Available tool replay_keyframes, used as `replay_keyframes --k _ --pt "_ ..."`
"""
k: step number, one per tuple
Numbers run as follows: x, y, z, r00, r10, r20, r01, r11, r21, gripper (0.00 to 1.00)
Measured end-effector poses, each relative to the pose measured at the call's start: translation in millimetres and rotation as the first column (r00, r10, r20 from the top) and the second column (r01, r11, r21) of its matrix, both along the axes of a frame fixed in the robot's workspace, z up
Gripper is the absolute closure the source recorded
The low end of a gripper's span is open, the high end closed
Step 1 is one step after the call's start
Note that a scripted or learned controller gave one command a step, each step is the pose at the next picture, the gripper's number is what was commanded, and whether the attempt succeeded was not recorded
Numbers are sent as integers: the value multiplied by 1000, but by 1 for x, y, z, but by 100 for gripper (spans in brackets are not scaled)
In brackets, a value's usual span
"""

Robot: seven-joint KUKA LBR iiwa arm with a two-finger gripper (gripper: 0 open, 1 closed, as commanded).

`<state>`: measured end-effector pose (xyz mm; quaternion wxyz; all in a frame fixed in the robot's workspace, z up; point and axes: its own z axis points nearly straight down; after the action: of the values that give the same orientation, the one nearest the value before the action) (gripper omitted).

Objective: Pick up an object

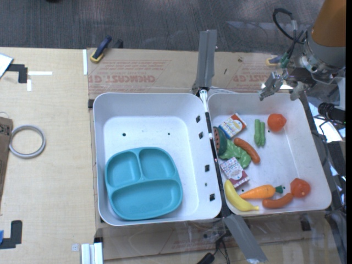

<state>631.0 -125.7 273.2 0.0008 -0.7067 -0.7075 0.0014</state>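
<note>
The pincer (281, 87) is seen spread wide and holding nothing above the far rim of the right bin (316, 147), near a tomato (276, 121).

Divided plate (143, 183) in left bin (104, 147)

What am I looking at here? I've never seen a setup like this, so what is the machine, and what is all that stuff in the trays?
You are looking down at a slant from one camera fixed above a bench. At the upper right is a robot arm, grey with an orange band; its gripper, a two-finger claw, hangs over the far edge of the right bin and holds nothing. Two shallow white bins sit side by side. The left bin contains a blue divided plate. The right bin has toy food: a banana, a carrot, two tomatoes, a green bean pod, sausages and small packets. A roll of tape lies on the bench to the left.
</note>
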Motion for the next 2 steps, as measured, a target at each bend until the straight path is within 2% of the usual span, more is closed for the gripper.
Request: replay_keyframes --k 1,2 --pt "-10 -35 -103 992 130 1 -130 992 1 0" --pt "4 -54 -160 995 99 5 -99 995 -1 0"
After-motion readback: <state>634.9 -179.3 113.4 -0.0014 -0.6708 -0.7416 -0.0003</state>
